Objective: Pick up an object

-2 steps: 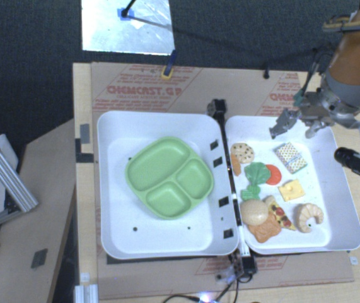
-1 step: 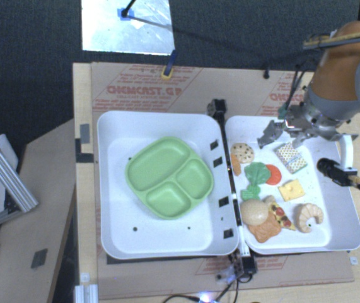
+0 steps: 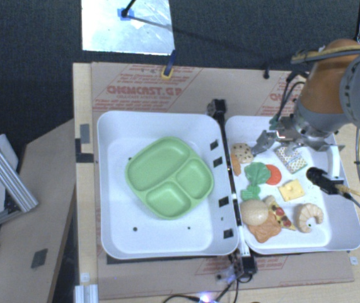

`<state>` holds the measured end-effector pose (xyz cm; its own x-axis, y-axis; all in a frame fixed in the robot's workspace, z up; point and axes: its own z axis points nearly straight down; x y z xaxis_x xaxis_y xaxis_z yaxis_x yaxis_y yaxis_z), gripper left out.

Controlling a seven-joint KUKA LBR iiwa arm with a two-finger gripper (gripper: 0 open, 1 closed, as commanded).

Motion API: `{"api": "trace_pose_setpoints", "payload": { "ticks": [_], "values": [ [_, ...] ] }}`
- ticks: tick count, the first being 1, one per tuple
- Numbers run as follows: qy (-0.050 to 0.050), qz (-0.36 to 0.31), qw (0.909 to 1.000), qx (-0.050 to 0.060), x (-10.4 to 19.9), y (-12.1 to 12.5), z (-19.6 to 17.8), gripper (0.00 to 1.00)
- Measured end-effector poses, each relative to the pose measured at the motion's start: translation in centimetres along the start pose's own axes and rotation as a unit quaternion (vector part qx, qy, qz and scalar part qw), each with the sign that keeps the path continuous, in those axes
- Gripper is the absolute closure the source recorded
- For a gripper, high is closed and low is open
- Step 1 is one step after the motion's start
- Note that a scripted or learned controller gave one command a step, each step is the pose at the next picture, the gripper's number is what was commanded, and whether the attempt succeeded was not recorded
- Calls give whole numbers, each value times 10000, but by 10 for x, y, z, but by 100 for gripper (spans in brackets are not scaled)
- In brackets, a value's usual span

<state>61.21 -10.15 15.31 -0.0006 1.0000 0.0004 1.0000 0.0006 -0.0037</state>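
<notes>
Camera view: gripper low at right bin's 12 o'clock, beside cookie. Finger state: cannot tell. Step: approach, nothing grasped. Next: settle over one toy.

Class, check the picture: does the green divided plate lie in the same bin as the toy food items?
No. The green divided plate lies alone in the left bin; the toy food is in the right bin.

the arm is cut off by the right edge; its wrist hides the right bin's far corner
</notes>
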Motion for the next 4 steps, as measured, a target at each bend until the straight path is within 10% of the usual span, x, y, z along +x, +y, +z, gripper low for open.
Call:
{"api": "trace_pose_setpoints", "payload": {
  "ticks": [2, 3, 4],
  "values": [
    [-11, -1, 10000, -44, 8, 1, 67, 0],
    [-17, 5, 10000, -75, 7, 3, 54, 100],
    [-8, 6, 10000, -51, -1, -1, -3, 100]
  ]
}}
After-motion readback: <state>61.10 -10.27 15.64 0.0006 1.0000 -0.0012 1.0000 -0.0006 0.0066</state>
